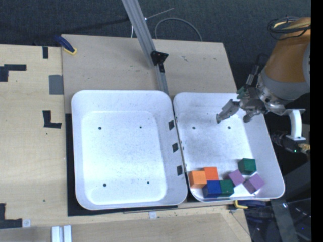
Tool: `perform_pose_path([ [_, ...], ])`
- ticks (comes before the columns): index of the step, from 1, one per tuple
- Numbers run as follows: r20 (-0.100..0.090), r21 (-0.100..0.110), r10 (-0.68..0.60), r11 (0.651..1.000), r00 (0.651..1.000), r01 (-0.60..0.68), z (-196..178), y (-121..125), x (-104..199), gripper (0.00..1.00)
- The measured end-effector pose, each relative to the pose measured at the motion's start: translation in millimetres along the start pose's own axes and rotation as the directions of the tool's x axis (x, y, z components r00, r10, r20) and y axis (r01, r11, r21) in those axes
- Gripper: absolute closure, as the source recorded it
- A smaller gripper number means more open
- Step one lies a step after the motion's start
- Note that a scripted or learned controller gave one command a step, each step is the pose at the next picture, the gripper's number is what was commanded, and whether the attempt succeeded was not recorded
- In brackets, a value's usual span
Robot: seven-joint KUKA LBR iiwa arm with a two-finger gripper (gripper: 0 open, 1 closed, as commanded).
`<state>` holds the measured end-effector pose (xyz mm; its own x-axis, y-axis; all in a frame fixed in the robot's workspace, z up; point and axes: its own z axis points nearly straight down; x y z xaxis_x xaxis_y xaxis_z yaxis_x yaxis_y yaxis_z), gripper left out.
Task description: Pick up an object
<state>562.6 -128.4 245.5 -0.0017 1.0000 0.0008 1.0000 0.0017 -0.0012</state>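
- Grey arm point(285, 69) reaches in from the right.
- Gripper point(235, 114), fingers spread and holding nothing, above the right bin point(212, 135).
- Coloured blocks point(222, 180) along that bin's near edge.

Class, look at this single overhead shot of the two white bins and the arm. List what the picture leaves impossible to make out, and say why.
1. Two-finger gripper: camera view, too small and dark to judge how far it hangs above the right-hand white bin.
2. Small dark blue cube: wedged among the orange cubes and dark green cube; its touching sides are hidden.
3. Grey arm with orange band: cut off by the right edge.
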Motion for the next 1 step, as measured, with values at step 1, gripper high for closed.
perform_pose_path([
  [1, 0.000, 0.000, 0.000, 1.000, 1.000, 0.000, 0.0, 0.0, 0.0, 0.00],
])
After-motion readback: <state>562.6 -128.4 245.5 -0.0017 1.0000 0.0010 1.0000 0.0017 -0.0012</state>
